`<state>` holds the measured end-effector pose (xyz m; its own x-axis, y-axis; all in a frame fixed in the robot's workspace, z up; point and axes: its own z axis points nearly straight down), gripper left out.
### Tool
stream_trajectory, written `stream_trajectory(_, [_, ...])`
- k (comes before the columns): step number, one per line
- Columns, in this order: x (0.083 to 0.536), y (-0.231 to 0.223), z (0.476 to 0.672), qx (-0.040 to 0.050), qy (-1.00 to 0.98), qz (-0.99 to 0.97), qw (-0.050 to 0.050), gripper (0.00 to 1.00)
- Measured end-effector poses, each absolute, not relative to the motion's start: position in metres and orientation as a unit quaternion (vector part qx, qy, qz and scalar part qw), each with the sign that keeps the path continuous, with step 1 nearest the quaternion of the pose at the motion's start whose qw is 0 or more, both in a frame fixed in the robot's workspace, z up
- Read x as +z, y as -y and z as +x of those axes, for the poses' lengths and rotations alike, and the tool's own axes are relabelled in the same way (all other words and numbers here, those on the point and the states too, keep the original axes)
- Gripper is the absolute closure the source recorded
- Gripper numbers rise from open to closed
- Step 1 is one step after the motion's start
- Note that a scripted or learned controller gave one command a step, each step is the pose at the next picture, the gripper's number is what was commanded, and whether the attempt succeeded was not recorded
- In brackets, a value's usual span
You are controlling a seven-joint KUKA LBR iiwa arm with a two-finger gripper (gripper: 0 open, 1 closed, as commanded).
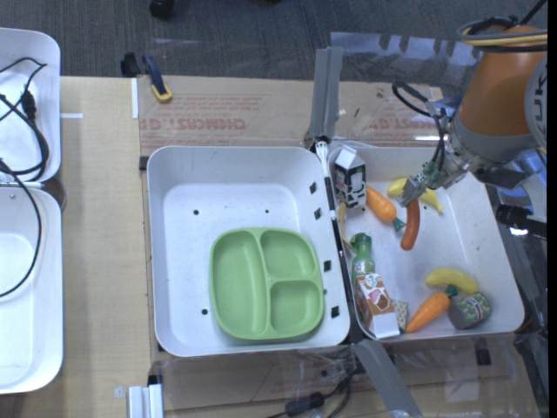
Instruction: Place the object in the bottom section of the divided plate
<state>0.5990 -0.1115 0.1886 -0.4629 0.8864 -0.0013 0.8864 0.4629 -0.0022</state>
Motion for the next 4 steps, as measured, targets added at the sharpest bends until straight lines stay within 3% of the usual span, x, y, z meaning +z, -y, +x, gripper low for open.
stream_trajectory(1, [0.19, 0.031, 0.556, 0.002, 0.706, -0.708, 0.001, 1.0])
stream_trajectory(2, [0.19, -0.049, 0.516, 0.0024, 0.677, -0.736, 0.001, 1.0])
stream_trajectory(3, [0.2, -0.122, 0.498, 0.0019, 0.69, -0.724, 0.0, 1.0])
stream_trajectory(4, [0.193, -0.198, 0.477, 0.0026, 0.828, -0.56, 0.001, 1.0])
